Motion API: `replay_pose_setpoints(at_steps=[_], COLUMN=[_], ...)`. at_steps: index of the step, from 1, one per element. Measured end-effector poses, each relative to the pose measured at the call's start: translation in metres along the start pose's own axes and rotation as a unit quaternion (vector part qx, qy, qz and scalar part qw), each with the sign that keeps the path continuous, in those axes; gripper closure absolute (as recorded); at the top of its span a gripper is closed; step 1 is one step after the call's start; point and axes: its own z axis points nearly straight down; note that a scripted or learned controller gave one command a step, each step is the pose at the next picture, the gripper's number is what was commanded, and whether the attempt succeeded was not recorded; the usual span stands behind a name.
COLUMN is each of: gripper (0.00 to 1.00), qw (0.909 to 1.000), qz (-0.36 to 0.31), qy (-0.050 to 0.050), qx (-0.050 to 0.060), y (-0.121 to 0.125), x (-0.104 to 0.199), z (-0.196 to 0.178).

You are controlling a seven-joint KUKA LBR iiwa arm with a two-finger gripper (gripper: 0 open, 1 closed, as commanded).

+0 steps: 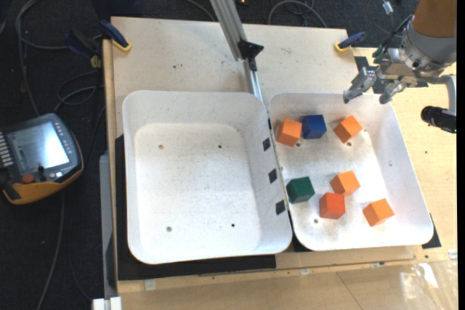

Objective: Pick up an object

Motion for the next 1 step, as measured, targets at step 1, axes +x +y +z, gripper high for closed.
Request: replay_pose_setpoints(at_steps=[1], gripper=[1.0], qw=[1.0], qz=[-0.001], qy=[-0.001], qx=[-0.001], y=[0.0007], x=[0.0], z=[-0.0106])
